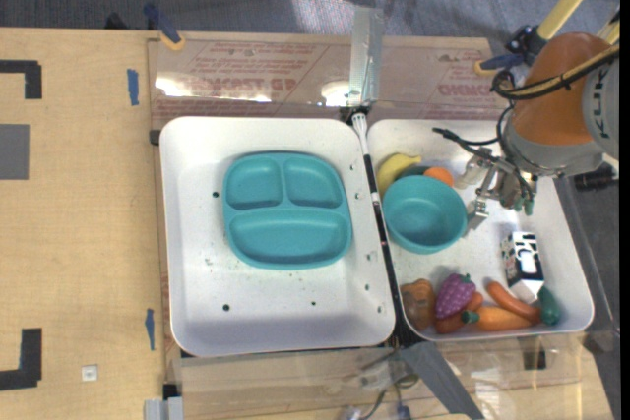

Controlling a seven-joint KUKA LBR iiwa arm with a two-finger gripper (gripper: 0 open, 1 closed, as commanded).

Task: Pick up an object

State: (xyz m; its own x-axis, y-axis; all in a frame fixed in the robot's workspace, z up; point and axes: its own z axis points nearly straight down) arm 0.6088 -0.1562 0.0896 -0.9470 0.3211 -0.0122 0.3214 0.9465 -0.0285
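My gripper (504, 200) hangs over the right bin (574, 263), just right of a teal bowl (423, 214). It is open and holds nothing. A yellow banana (396, 166) and a small orange piece (439, 177) lie behind the bowl. Below the gripper lies a black and white box (524, 260). Along the front wall sit a purple grape bunch (454, 294), a carrot (514, 302) with a green top and a brown piece (418, 296).
The left bin (187, 241) holds a teal divided plate (287, 210). A metal divider (366, 74) stands behind the two bins. The grey arm with its orange band (561, 93) comes in from the upper right.
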